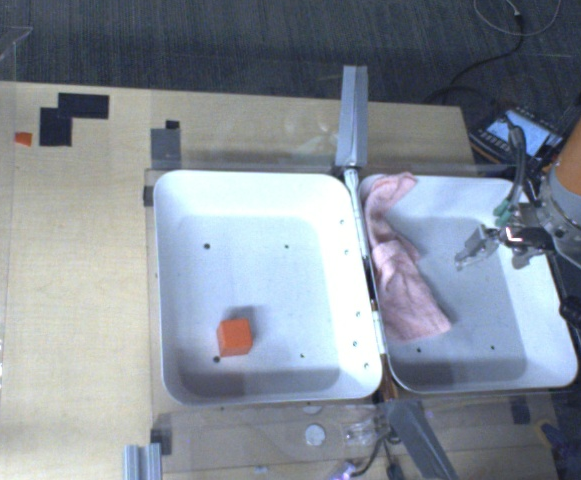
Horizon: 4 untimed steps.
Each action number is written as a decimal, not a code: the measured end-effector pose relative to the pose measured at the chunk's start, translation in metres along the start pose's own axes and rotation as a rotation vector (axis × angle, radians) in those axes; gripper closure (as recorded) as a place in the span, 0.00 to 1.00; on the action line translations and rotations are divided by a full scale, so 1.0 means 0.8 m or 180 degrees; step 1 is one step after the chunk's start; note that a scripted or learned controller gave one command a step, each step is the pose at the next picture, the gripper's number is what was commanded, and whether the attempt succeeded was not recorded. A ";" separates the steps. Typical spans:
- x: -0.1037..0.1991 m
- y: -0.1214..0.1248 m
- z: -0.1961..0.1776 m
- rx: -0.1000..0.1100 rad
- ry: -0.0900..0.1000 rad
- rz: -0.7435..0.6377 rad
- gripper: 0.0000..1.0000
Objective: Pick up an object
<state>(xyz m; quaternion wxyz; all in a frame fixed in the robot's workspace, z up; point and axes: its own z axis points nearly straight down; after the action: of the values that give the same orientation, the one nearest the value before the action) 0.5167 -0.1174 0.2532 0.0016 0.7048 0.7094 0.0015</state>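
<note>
Your gripper (480, 246) hovers over the right bin (490, 368), jaw state unclear. The pink cloth (402, 278) looks soft, light; pinch a raised fold.

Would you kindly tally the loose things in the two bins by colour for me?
Orange: 1, the block in the left bin.
Pink: 1, the cloth in the right bin.
Total: 2.
</note>
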 end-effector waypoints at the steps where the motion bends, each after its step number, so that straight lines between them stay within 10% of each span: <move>1: 0.032 0.024 0.165 0.0006 0.0001 0.0420 0.00; 2: -0.018 -0.019 0.202 -0.0046 -0.0006 0.0068 0.00; 3: 0.038 -0.002 0.202 -0.0051 -0.0007 -0.0137 0.00; 4: 0.012 0.088 0.204 -0.0038 -0.0007 0.0022 0.00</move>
<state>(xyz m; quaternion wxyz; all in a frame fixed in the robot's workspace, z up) 0.5880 -0.1074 0.0904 0.0065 0.7073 0.7068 0.0050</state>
